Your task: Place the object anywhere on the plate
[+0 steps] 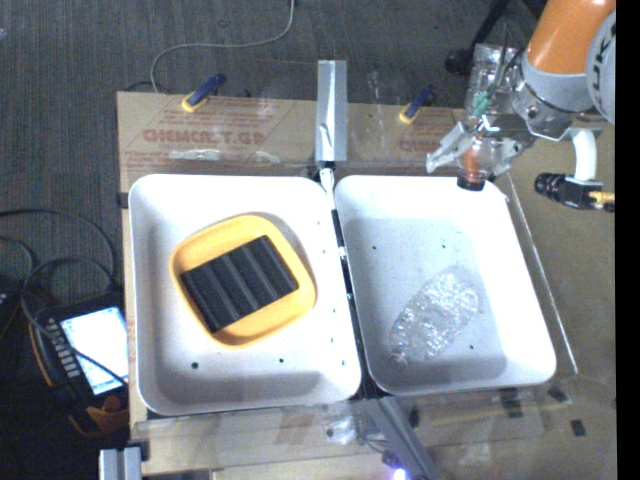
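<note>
Lying in the right bin [520, 268], a clear crinkled plastic object [435, 318]; end effector [472, 163] state unclear.

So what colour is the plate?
Yellow plate, with a black ridged thing on it, in the camera view.

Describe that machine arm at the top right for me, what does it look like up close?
The arm has a rounded orange section joined to pale grey casing. Below it, the gripper is a cluster of bare silvery metal parts with a greenish wire or tube running through, ending in a small copper-orange tip.
</note>
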